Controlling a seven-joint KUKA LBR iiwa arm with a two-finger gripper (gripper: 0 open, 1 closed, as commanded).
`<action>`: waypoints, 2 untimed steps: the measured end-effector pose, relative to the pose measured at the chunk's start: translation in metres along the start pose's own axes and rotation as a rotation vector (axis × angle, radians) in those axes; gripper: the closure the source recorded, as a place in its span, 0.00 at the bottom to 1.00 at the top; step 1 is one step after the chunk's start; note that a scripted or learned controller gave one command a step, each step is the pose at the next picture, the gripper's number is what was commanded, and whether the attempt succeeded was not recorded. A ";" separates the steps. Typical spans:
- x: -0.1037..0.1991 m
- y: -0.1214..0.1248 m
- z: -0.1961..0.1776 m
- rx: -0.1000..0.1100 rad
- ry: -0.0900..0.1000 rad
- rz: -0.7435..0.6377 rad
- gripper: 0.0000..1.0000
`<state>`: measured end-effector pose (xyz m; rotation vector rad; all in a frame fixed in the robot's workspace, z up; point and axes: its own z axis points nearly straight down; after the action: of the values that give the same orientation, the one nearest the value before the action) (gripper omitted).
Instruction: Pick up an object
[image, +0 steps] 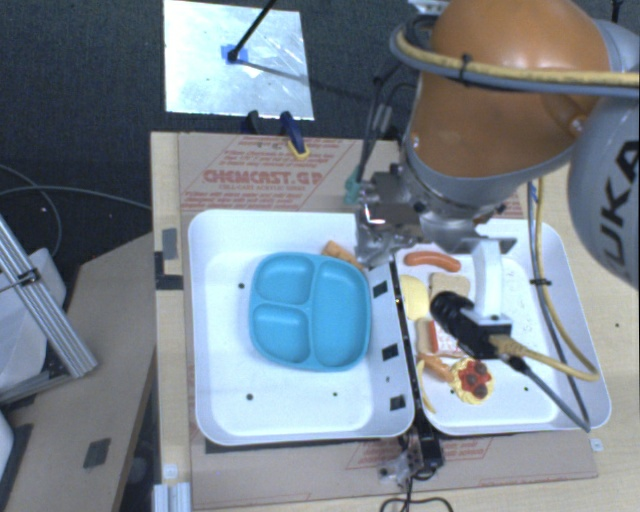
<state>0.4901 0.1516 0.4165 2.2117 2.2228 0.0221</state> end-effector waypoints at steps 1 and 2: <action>0.001 0.001 -0.004 0.009 -0.004 -0.007 1.00; 0.001 0.002 -0.015 0.007 -0.003 -0.013 1.00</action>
<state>0.4917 0.1530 0.4311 2.1986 2.2390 0.0108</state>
